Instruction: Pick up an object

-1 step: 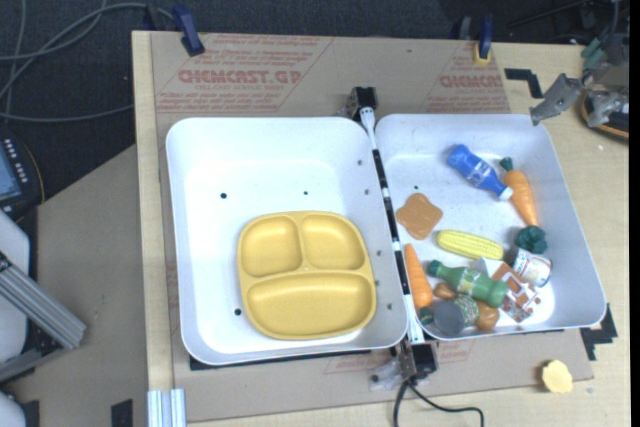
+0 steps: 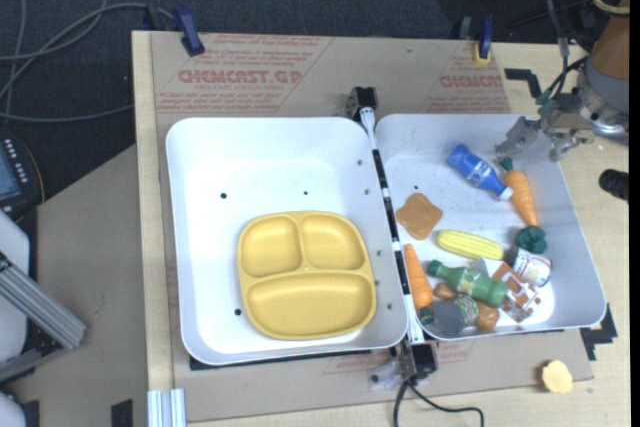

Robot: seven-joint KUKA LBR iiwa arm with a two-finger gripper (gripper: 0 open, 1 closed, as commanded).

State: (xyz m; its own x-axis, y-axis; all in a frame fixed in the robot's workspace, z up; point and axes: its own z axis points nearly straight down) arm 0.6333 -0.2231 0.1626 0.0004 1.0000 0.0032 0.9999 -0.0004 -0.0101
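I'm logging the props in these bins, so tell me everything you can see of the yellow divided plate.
The yellow divided plate lies flat and right way up in the left bin, toward its near right corner. It looks like smooth moulded plastic, a rounded rectangle with three wells: two small ones on the far side and one wide one on the near side. All three wells look bare. It rests on the bin floor, and its right edge sits close to the bin's right wall.

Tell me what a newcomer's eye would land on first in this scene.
First, the big yellow divided plate lying alone in the left bin. Next, the colourful jumble of toy food in the right bin: a blue bottle and a carrot near its far side, corn and a green bottle nearer. The hand sits at that bin's far right corner.
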